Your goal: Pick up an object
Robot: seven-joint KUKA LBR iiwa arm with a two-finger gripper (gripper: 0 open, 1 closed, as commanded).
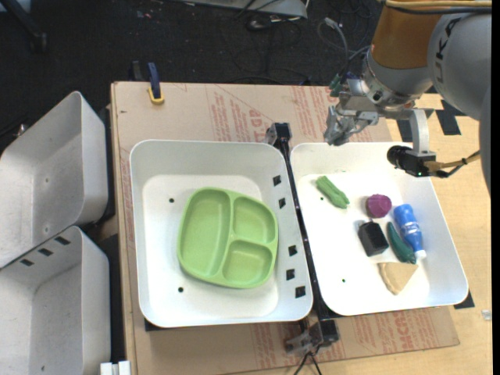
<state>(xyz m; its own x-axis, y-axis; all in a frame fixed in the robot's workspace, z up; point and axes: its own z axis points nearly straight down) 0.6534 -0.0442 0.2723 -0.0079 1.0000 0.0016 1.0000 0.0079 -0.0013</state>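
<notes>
arm's gripper [341, 133] hangs over the right bin's [445, 287] top-left rim, can't tell how it's set, nothing seen in it | right bin: green pod [333, 191], purple ball [379, 205], black block [373, 238], blue bottle [408, 227], tan wedge [397, 276] | left bin [148, 287]: green divided plate [229, 237]

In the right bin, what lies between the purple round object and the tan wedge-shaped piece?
In the camera view, the black block and the blue bottle lie between the purple round object and the tan wedge-shaped piece.
</notes>
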